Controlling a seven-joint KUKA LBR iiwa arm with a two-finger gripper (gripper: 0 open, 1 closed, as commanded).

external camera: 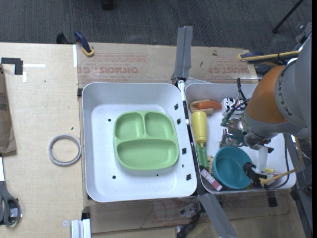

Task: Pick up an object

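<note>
The gripper point(233, 133), finger state indeterminate, sits low in the right bin point(282, 182), with the teal bowl point(232, 168) just below-left and the yellow bottle point(199, 127), long axis up-down, further left.

We're in a robotics lab: wood-top desk point(39, 113) with cardboard sheet point(163, 63) clamped point(84, 43) on, two white bins point(94, 148) side by side, grey carpet floor point(148, 9), tripod leg point(294, 9) top right, industrial arm with orange band point(265, 103) over the right bin point(290, 182).
</note>
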